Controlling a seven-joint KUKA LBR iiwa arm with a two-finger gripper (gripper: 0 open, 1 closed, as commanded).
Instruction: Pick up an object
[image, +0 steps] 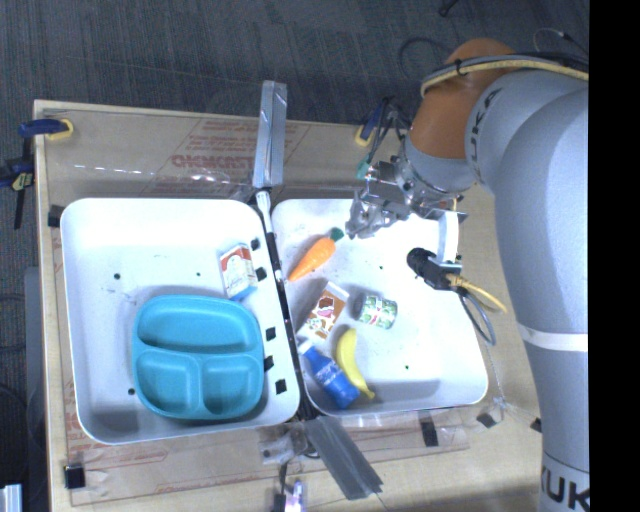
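Note:
My gripper (360, 226) hangs over the back of the right bin (455, 345), just right of an orange carrot (311, 256) that lies near the divider. The fingers point down and nothing shows between them. In front of the carrot lie a small printed carton (323, 315), a small can with a green label (377, 311), a yellow banana (350, 362) and a blue bottle (327, 376).
The left bin (100, 240) holds a blue divided tray (200, 356) and a small red-and-white carton (236, 270) near the divider. The bench edge runs around both bins.

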